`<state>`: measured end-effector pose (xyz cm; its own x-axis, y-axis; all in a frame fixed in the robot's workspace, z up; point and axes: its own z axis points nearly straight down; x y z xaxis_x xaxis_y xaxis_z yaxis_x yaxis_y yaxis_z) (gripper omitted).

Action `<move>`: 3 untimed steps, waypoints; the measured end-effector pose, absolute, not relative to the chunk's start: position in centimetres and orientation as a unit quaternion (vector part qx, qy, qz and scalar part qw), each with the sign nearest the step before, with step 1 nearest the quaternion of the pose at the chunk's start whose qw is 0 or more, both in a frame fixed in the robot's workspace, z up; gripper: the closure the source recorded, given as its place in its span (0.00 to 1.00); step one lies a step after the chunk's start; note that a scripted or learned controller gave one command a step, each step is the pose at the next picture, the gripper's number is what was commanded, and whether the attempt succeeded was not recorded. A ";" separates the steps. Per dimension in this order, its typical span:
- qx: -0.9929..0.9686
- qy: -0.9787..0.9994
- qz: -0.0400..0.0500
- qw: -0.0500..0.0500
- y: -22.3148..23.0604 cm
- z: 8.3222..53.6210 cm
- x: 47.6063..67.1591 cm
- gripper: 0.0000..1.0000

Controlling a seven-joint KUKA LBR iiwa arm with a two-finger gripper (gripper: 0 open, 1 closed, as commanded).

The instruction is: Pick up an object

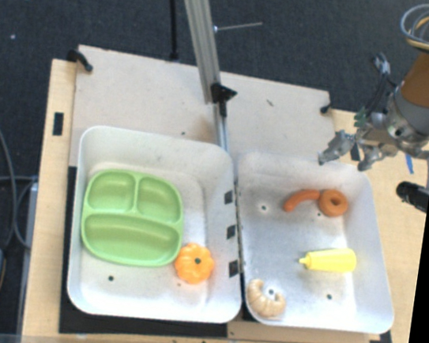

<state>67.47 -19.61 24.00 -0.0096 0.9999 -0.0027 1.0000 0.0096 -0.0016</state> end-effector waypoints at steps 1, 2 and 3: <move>0.703 0.711 -0.002 0.000 -19.6 24.0 67.5 0.00; 0.703 0.711 -0.002 0.000 -19.6 24.0 67.5 0.00; 0.703 0.711 -0.002 0.000 -19.6 24.0 67.5 0.00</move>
<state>67.47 -19.60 24.00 -0.0113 0.9999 -0.0026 0.9999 0.0113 -0.0022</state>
